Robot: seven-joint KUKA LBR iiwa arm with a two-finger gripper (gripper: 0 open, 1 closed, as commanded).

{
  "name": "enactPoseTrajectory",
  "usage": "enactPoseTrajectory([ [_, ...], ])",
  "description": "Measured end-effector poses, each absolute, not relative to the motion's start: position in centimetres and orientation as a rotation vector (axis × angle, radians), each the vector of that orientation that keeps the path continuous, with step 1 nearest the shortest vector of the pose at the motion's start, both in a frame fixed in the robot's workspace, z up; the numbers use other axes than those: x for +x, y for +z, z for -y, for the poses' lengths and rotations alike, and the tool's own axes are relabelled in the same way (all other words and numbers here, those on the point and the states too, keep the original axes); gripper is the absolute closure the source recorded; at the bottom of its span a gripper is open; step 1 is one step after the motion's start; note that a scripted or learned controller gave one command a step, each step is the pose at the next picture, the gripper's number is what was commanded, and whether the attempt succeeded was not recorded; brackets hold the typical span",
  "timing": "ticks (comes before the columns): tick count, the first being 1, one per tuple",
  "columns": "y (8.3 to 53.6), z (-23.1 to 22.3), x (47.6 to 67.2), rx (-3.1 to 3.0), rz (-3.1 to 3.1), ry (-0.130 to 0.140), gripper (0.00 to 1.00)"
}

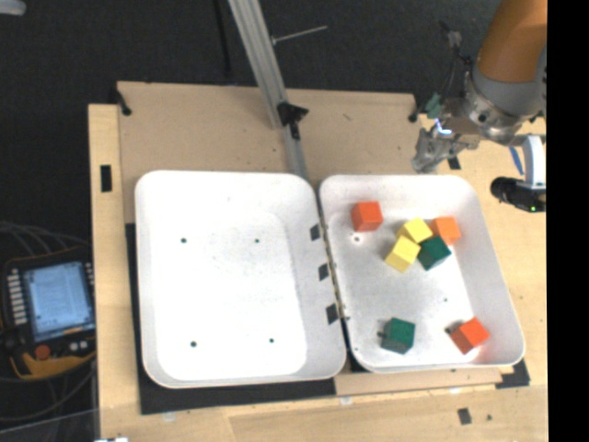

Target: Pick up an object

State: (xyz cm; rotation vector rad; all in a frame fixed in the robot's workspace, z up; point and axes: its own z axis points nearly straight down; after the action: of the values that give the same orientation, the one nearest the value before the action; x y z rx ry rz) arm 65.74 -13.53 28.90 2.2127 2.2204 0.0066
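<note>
Looking down at a slant, the camera view takes in a pale wooden surface [221, 127] bearing two shallow white plastic bins side by side. The left bin [230, 274] sits at about nine o'clock from the middle of the picture, the right bin [368, 339] at about three o'clock, and their inner rims touch along a row of small dark clips.

Seven small blocks lie in the right bin. An orange cube [367, 215] rests near the bin's eleven o'clock corner, apart from the rest. Toward one o'clock a cluster forms: a yellow cube [416, 230], a second yellow cube [401, 253] just beside it at seven o'clock, a dark green cube [433, 252] touching the pair at their four o'clock side, and a small orange cube [447, 228] against the green one at twelve o'clock. A second dark green cube [398, 335] lies near the bin's six o'clock rim, and an orange-red cube [469, 335] sits tilted in the five o'clock corner.

The grey arm with its orange band [511, 26] enters at two o'clock. Its gripper [433, 150] hangs just outside the right bin's twelve o'clock rim, above the surface, well apart from every block. Whether it is spread or pressed together cannot be told; nothing shows between its tips.
</note>
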Motion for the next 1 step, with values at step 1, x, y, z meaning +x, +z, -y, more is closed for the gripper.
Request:
enactPoseTrajectory([
  [1,28.90,9.27,64.92,2.216,-2.226,0.000,1.00],
])
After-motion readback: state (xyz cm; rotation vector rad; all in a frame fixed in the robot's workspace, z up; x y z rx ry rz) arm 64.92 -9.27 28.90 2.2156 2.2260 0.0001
